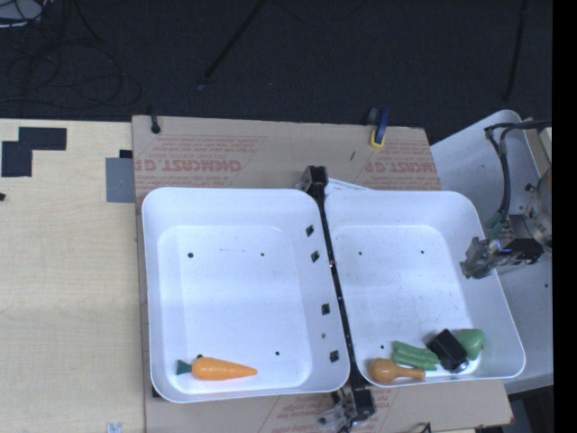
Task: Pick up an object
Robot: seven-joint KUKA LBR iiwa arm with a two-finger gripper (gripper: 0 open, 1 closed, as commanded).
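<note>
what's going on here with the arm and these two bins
A robot arm reaches in from the right, its tool sitting at the right rim of the right bin, holding nothing visible. An orange carrot lies at the near edge of the left bin. In the right bin's near corner sit a tan pear-shaped piece, green items and a black object, untouched.

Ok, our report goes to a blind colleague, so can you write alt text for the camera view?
The gripper hovers at the right bin's right rim, away from its objects: a green toy vegetable, a black block, a green piece and a tan pear-shaped toy clustered in the near corner. The left bin has a toy carrot near its front edge.
</note>
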